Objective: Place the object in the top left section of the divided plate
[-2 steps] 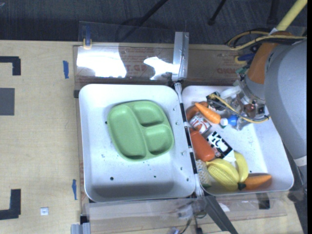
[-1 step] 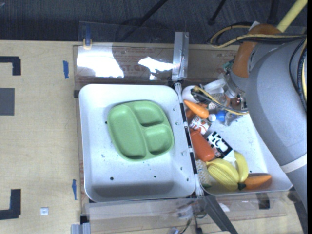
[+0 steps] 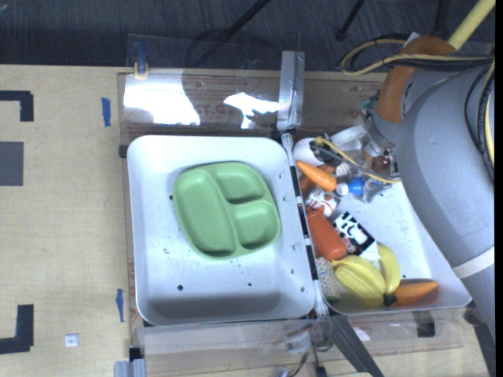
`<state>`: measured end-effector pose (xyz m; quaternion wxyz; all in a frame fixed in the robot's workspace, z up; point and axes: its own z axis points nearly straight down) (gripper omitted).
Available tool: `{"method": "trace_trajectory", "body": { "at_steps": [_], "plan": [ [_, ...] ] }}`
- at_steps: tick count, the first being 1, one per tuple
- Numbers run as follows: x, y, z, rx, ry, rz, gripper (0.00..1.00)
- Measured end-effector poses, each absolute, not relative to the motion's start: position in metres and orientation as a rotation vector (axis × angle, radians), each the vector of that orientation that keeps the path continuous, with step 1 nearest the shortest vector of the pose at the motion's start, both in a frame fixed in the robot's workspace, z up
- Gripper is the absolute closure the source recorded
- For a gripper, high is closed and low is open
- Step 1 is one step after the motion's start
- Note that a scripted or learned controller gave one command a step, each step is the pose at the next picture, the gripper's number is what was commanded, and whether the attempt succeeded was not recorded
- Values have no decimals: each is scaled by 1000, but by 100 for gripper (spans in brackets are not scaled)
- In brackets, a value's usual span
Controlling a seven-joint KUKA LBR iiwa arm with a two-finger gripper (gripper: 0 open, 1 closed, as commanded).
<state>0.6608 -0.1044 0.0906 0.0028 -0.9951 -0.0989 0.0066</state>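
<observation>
Two white bins sit side by side on the counter. Left bin: a green divided plate lies near its middle, one long section on the left and two smaller ones on the right; all three sections are bare. A metal divider stands at the far end between the bins, with a clear glossy panel behind the left bin catching glare.

Right bin: a heap of toy foods along its left wall. From far to near, a carrot, a small blue piece, a red-and-white item too small to identify, a red sausage-like piece, a black-and-white tag, a corn cob, a banana and an orange piece at the near edge. Several overlap, so their full outlines are hidden.

Arm: its grey body covers the bin's right side and is cut off by the frame. The hand hangs over the far end of the heap, amid wires; whether it is released or clenched cannot be told, and nothing is seen between its fingers.
</observation>
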Motion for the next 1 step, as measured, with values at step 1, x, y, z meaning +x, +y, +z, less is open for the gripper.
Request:
{"method": "trace_trajectory", "body": {
  "at_steps": [1],
  "plan": [
    [660, -105, 91, -3118, -315, 17, 100]
  ]
}}
